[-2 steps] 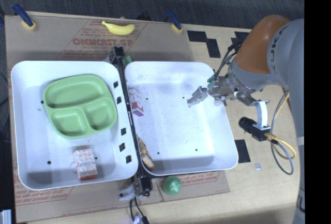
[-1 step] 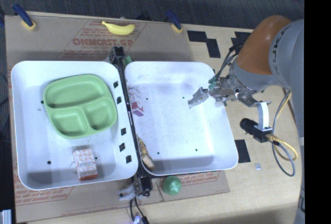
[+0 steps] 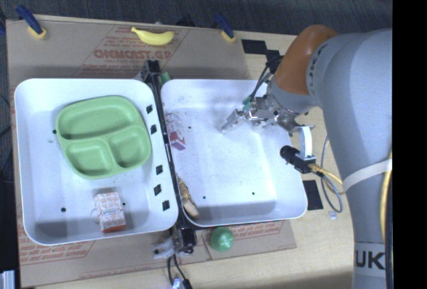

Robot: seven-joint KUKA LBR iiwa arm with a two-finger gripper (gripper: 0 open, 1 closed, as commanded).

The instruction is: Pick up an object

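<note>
My gripper [image 3: 231, 123] hangs low over the upper middle of the right bin [image 3: 267, 204], with bare white floor under it and nothing seen in its grasp. A small pink and red item [image 3: 177, 138] lies at that bin's left wall, well to the left of the gripper. A tan object [image 3: 187, 203] rests at the bin's lower left corner. In the left bin [image 3: 27, 147] sit a green divided plate [image 3: 103, 134] and a small orange and white packet [image 3: 109, 210].
A yellow banana [image 3: 153, 35] lies on the cardboard behind the bins. A green ball [image 3: 221, 238] sits on the cardboard in front of the right bin. Blue clamps [image 3: 31, 21] hold the cardboard's back edge. The grey arm [image 3: 353, 101] covers the right side.
</note>
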